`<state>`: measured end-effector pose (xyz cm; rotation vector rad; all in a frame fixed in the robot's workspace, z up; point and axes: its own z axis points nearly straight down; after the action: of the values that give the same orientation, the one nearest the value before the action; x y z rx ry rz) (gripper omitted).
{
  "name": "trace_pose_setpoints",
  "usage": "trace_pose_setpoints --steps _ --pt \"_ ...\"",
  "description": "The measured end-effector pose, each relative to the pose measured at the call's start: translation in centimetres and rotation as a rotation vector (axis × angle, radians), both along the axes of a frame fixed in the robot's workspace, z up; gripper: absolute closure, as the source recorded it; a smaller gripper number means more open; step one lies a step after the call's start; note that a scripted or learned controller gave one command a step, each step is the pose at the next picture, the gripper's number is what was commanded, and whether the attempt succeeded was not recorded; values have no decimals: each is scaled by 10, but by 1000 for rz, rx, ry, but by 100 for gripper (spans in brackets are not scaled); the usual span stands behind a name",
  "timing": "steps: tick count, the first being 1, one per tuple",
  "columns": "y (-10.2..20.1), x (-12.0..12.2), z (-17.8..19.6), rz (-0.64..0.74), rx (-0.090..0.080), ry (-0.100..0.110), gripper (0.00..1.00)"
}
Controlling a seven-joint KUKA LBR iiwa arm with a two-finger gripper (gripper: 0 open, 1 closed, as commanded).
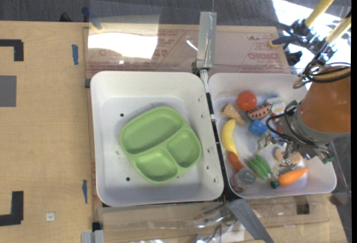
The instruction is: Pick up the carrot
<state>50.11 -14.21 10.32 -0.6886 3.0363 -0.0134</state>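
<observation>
The carrot (291, 176) lies near the front right corner of the right bin (329, 185), just below the gripper (284, 150), whose finger state cannot be told from above, with a banana (228, 135) and tomato (246, 100) farther left and a green plate (160, 144) in the left bin (106, 125).
</observation>
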Motion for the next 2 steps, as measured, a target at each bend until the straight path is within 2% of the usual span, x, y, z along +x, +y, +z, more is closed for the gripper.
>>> trace_pose_setpoints --steps 1,2 --pt "0 0 -1 0 1 2 0" --pt "-53 0 -12 167 -5 6 0"
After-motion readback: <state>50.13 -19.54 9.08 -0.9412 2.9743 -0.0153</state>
